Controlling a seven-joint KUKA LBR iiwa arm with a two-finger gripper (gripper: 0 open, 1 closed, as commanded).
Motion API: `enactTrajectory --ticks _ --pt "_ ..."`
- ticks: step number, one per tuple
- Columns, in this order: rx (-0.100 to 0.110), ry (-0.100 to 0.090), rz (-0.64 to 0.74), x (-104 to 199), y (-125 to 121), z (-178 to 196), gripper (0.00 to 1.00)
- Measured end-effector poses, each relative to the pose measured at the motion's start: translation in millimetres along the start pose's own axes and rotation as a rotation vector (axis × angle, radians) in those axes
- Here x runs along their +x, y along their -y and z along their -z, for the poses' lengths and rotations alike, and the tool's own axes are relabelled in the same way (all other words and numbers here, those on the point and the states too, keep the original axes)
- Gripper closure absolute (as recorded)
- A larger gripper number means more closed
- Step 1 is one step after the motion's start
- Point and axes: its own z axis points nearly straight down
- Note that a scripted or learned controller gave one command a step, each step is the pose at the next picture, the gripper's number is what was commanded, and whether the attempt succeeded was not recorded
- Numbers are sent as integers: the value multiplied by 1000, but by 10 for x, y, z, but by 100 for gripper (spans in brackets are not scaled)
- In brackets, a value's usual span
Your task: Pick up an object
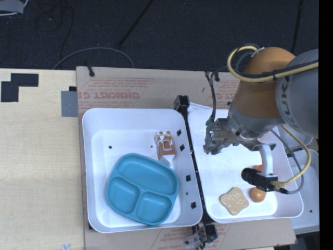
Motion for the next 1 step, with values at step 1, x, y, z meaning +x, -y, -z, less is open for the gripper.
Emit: enactTrajectory --ticks 1 --pt "1 0 1 578 -58 -26 100"
